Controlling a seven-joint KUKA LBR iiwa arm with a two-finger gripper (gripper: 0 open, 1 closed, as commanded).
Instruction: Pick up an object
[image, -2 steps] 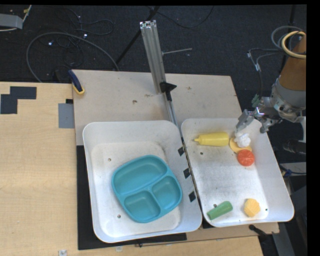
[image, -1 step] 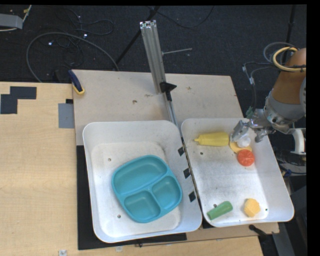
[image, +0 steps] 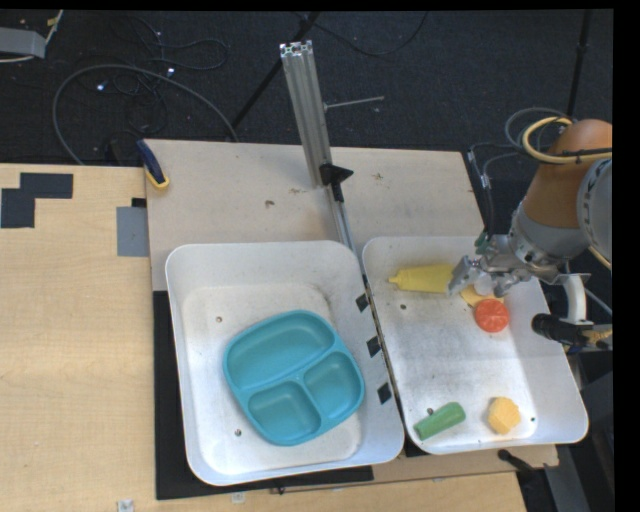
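My gripper (image: 481, 282) hangs over the upper part of the right bin (image: 450, 345), with its fingers spread open. A yellow, corn-like piece (image: 421, 279) lies just to its left. A red, tomato-like ball (image: 491, 316) sits just below it. A small pale yellow bit (image: 469, 296) shows beneath the fingers, and I cannot tell if they touch it. A green cucumber-like piece (image: 439, 420) and an orange-yellow chunk (image: 504, 414) lie near the bin's front edge.
The left bin (image: 200, 300) holds a teal divided tray (image: 293, 376). An aluminium post (image: 308, 110) stands behind the bins. The grey arm with its orange band (image: 570, 190) comes in from the right. Black clips (image: 372, 345) sit on the wall between the bins.
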